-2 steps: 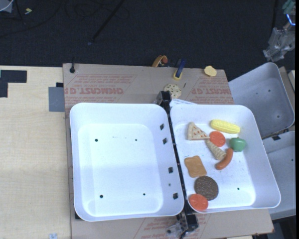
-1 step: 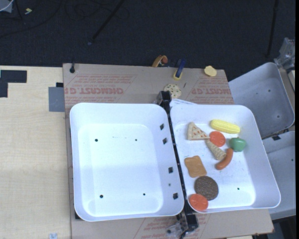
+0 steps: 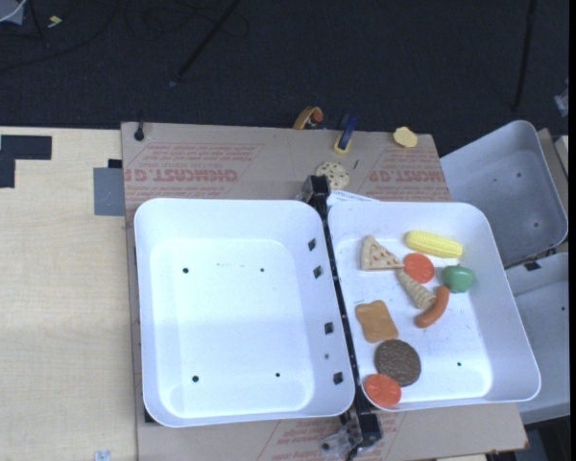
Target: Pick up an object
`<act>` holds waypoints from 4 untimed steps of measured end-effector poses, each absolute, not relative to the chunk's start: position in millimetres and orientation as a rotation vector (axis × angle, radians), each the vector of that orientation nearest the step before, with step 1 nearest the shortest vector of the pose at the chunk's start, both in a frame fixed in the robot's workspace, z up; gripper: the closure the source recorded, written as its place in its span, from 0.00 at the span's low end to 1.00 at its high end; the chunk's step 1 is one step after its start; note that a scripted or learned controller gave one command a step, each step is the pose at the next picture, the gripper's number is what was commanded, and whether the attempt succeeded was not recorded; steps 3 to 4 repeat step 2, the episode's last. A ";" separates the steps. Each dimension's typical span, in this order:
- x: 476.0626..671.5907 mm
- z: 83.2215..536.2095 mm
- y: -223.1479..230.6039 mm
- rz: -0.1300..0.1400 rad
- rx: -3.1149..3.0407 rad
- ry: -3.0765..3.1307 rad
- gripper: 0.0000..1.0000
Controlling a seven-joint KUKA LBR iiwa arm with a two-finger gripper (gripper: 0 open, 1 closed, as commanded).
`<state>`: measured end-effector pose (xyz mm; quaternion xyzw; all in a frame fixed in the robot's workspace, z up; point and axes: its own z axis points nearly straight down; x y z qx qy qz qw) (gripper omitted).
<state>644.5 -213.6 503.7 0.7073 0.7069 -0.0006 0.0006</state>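
Where 2 glossy bins (image 3: 232,221) meet, plastic foods (image 3: 403,296) cluster.

Toy foods (image 3: 408,301) lie in the right bin (image 3: 499,353), beside the left bin (image 3: 163,257).

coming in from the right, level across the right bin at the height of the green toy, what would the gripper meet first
Probably the right bin's outer rim if it travels low. Above the rim, the green toy comes first, then the round orange piece. Height cannot be judged from this slanted view.
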 end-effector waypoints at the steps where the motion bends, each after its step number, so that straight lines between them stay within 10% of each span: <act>1: 641.7 539.3 -211.4 0.000 2.215 2.226 1.00; 4: 624.2 537.5 -212.6 -0.003 2.224 2.223 1.00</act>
